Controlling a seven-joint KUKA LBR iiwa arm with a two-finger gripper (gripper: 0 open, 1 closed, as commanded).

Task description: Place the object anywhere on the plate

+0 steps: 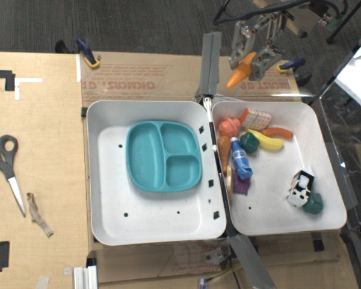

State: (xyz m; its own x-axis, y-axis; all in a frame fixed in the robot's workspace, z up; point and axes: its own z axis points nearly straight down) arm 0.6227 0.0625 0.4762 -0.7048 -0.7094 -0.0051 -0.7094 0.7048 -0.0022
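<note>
camera view – carrot [241, 70] tip down-left

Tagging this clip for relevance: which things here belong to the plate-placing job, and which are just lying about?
Job:
- gripper, shut on the orange carrot, raised behind the right bin
- teal plate in the left bin

Lying about:
- blue bottle
- banana
- cow toy
- scissors on the bench
</note>
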